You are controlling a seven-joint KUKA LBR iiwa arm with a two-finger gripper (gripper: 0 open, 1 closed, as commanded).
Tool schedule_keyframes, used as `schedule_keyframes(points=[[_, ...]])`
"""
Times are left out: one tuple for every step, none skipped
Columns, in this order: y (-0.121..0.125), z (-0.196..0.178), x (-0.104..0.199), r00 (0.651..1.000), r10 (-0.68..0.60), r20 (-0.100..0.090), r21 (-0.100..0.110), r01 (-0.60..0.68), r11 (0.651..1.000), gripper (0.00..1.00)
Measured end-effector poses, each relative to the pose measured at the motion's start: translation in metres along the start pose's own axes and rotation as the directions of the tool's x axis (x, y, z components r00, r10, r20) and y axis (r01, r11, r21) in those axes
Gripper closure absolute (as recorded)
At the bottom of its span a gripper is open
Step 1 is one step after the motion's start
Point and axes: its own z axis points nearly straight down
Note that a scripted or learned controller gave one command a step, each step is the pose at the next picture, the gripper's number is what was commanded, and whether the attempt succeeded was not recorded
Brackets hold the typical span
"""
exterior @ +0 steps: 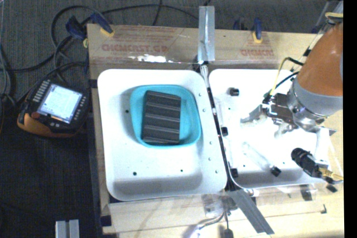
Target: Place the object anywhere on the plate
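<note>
We see the dark block [162,117] lying on the blue plate [192,114] at centre left; our gripper [266,115] at right, fingers' state unclear.

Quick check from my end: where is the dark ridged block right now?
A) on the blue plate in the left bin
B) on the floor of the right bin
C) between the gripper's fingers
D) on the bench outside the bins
A: the block lies flat on the plate in the left bin, while the gripper is over the right bin.
</note>
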Motion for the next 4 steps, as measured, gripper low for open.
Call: schedule_keyframes(points=[[0.022, 0.042, -0.073, 0.986, -0.167, -0.001, 0.002, 0.167, 0.986, 0.00], [-0.004, 0.070, 0.017, 0.979, -0.203, 0.001, -0.004, 0.203, 0.979, 0.00], [0.021, 0.077, -0.088, 0.991, -0.131, -0.001, 0.002, 0.131, 0.991, 0.00], [0.025, -0.037, -0.100, 0.984, -0.176, 0.001, -0.002, 0.176, 0.984, 0.00]])
